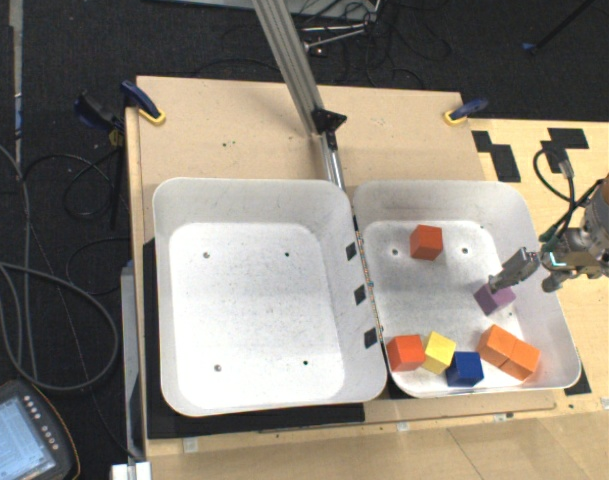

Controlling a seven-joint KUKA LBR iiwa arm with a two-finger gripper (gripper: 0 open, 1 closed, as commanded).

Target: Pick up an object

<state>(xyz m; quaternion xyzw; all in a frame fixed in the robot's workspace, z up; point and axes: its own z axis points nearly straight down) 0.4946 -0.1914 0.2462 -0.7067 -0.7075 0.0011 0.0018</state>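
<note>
Dark floor with loose cables surrounds the wooden surface, which carries two white bins side by side.

At the right side, the gripper reaches into the right bin, and one grey finger points down-left toward a purple block. The finger tip is touching or almost touching the top of this block. I cannot tell if the gripper is spread or clenched, and no block is visibly caught in it, so I would not say it holds anything.

In my judgement the purple block is the target of this try. To do the step well, the gripper needs to come centred over the block, with one finger on each of two opposite faces, go low enough to catch the sides, and close before lifting straight up. The block lies near the sloped right wall, so a finger may strike the wall or push the block away.

Farther out, an orange block lies near the bin's middle. Along the front wall lie a red block, a yellow block, a blue block and a larger orange box. The left bin lies beyond.

No brand, label or readable writing is visible on the blocks or the bins.
</note>
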